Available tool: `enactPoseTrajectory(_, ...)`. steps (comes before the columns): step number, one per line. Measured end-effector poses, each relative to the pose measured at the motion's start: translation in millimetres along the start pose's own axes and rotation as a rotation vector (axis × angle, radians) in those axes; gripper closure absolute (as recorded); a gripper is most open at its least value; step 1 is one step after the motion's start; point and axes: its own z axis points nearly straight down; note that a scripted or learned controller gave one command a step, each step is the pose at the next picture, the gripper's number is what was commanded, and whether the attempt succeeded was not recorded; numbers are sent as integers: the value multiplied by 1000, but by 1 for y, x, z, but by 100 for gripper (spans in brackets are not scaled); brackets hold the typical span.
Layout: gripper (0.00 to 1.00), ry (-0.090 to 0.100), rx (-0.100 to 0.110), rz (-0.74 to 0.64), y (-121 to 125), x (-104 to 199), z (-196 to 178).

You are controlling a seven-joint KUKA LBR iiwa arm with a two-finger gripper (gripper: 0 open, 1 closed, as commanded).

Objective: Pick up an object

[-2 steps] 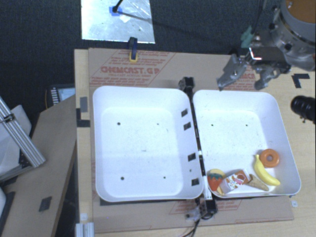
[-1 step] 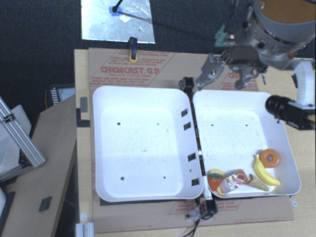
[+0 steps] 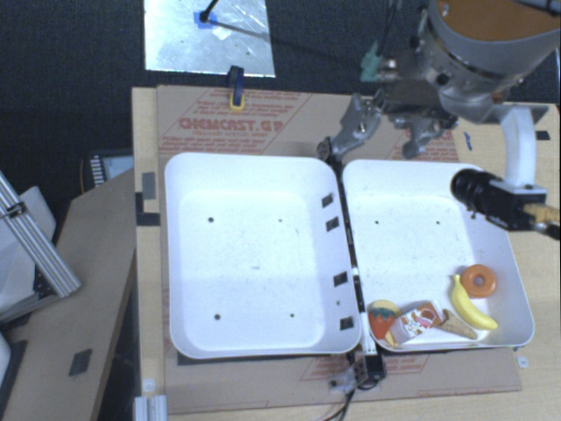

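Objects for picking were all bunched in the near corner of the right bin [image 3: 491, 235]: you had a banana [image 3: 472, 305], an orange ring-shaped toy [image 3: 479, 280] touching the banana's upper end, a small red-and-white packet [image 3: 415, 322], a round orange-and-green piece [image 3: 383, 318] beside the packet, and a brownish cone-like piece [image 3: 458, 325] tucked under the banana. The left bin [image 3: 250, 253] sat next to it across a shared black clip seam. Your arm [image 3: 491, 24] hung high over the far edge of the right bin, and the gripper [image 3: 355, 132] pointed down toward the seam at the far end, well apart from the cluster. You could not tell from this view how wide the pincer stood; nothing showed between its tips, so I judged it carried nothing. From here, I judged 3 risks. A descent from that spot would have met the bin rim or the clips, since the tool hung over the seam and not over any item. A reach into the corner could have struck the bin walls. Because the 5 items touched or overlapped, a closing pincer could have pinched 2 at once or nudged the banana off the curved side and come up empty.
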Motion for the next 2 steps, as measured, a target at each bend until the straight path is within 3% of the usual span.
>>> enactPoseTrajectory(1, 0, 0, 0, -2, 0, 37, 0)
enactPoseTrajectory(2, 0, 0, 0, -4, 0, 94, 0)
